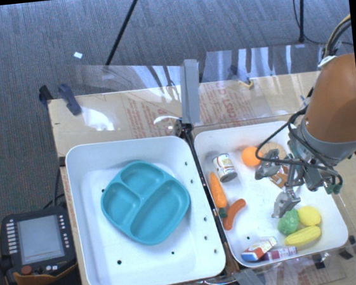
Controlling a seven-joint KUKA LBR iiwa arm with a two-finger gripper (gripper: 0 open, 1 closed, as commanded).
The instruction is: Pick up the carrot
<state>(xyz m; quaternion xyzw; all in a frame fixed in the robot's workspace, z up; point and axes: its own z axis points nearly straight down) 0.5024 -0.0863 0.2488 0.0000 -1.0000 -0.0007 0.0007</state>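
The carrot is a slim orange piece with a green stem end. It lies lengthwise near the left wall of the right bin, just below a small tin can. My gripper hangs over the middle of the right bin, about a hand's width to the right of the carrot and not touching it. Its two grey fingers are spread apart and hold nothing.
A red sausage-like piece lies against the carrot's lower end. An orange ball and a tan round piece sit at the back. Green and yellow produce and a small carton fill the front right. A blue divided plate rests in the left bin.
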